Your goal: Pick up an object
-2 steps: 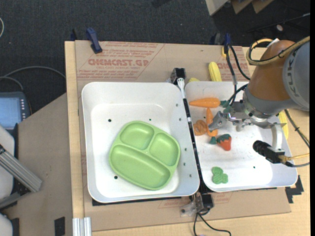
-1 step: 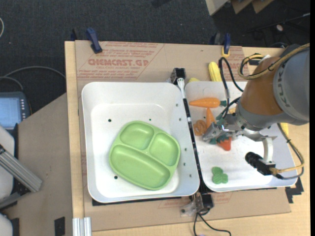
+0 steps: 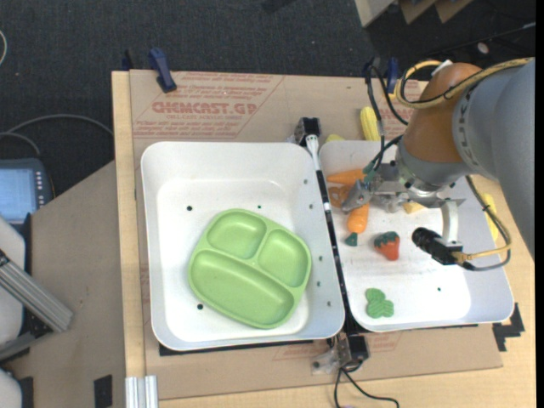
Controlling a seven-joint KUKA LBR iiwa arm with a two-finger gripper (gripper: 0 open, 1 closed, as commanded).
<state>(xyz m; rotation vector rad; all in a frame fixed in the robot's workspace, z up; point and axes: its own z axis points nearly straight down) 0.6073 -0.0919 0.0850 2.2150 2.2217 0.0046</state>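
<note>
Arm (image 3: 463, 130) bends down over the right bin (image 3: 476, 300), wrist near a carrot (image 3: 358, 219); jaw state unclear.

Blue clamp (image 3: 161, 68) on bench edge; blue screen (image 3: 19, 189) far left.

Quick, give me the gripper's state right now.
Gripper: cannot be told. It sits low in the right bin, over the orange toy vegetables near the bin's left wall.

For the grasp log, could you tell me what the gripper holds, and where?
It cannot be told: the gripper sits low among the orange toy pieces in the right bin.
</note>
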